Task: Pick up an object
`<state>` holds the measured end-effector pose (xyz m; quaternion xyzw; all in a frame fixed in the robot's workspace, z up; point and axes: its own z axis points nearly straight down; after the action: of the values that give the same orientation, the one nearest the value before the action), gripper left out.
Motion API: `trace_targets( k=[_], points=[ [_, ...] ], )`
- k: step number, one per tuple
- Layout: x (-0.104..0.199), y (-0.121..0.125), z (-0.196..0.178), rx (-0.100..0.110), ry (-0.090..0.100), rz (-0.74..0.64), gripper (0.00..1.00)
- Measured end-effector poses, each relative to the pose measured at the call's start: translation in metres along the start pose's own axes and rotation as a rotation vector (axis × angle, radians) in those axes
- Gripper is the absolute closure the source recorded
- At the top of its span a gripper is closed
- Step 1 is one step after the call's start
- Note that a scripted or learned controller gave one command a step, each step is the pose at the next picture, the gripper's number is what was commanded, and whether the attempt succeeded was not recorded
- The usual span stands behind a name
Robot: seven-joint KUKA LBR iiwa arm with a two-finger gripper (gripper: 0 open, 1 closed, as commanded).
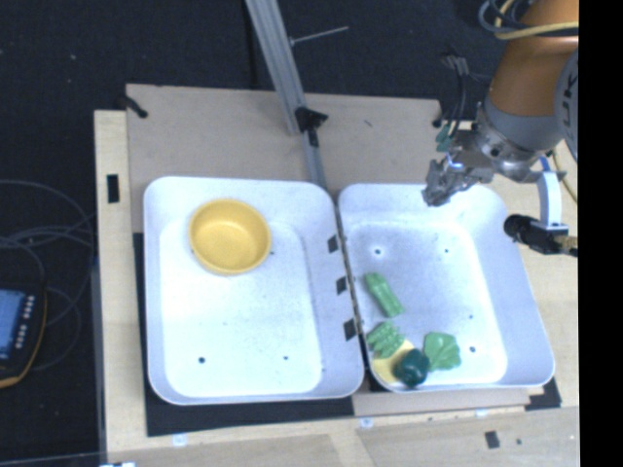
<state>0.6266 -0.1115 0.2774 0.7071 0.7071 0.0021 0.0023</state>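
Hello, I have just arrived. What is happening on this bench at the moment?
A grey and orange robot arm reaches in from the right, and its hand hangs over the far rim of the right bin. Its job is to pick up an object, but nothing is seen in the hand yet. Several green toys and a dark green ball lie toward that bin's near side, apart from the hand. The left bin holds a yellow bowl.

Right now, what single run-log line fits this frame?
phase: approach | gripper: above right bin far edge, holding nothing | green objects: right bin near corner | yellow bowl: left bin
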Motion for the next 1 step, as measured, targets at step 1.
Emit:
trace_targets(
  k=[1],
  points=[
    [0.0479, -0.0116, -0.0022, 0.005, 0.001, -0.003, 1.00]
  ],
)
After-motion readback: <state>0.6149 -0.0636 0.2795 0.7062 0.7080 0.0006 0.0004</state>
